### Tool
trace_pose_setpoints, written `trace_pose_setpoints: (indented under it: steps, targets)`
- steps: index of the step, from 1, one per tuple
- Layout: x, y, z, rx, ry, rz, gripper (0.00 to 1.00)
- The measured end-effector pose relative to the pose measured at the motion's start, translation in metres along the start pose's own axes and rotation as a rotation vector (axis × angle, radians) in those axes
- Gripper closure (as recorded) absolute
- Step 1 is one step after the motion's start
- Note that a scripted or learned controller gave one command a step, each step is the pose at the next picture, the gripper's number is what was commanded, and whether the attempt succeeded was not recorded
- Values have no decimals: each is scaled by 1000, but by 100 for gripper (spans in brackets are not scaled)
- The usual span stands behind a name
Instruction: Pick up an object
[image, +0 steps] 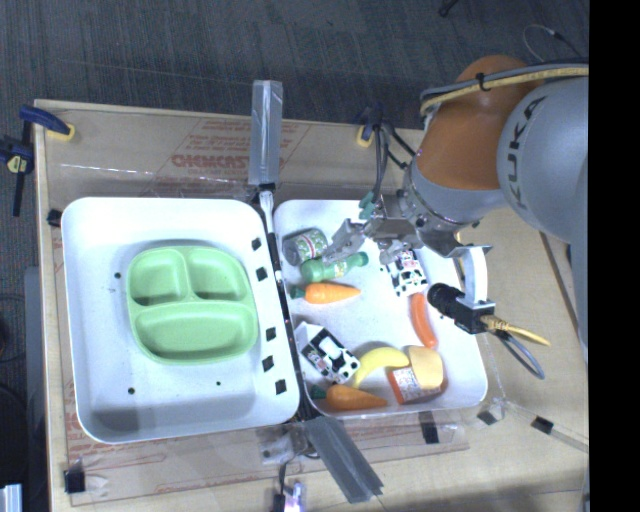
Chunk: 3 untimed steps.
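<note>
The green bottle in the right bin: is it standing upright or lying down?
Lying down. The green bottle rests on its side on the bin floor, above the carrot.

A green bottle (332, 266) is seen lying on its side in the right bin (470, 375), upper centre-right of the frame, just above an orange carrot (331, 293).

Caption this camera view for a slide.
KUKA arm's gripper hovers over toy food in the right bin; green tray sits in the left.

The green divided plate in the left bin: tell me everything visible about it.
The green divided plate is pale green, looks like moulded plastic, with rounded corners and three compartments: two small ones at the far side, one long one nearer the camera. It lies flat, right side up, on the floor of the left bin, nothing in it.
</note>
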<state>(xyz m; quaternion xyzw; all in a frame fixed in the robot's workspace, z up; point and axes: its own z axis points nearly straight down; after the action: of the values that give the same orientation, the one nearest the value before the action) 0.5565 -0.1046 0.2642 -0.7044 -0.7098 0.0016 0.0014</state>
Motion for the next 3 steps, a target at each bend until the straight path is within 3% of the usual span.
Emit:
trace_pose_setpoints:
  steps: [1,2,3]
  targets:
    - [-27,10,94,0,0,-24,0]
    - [-37,-18,174,0,1,-21,0]
    - [-73,44,172,-3,1,-46,0]
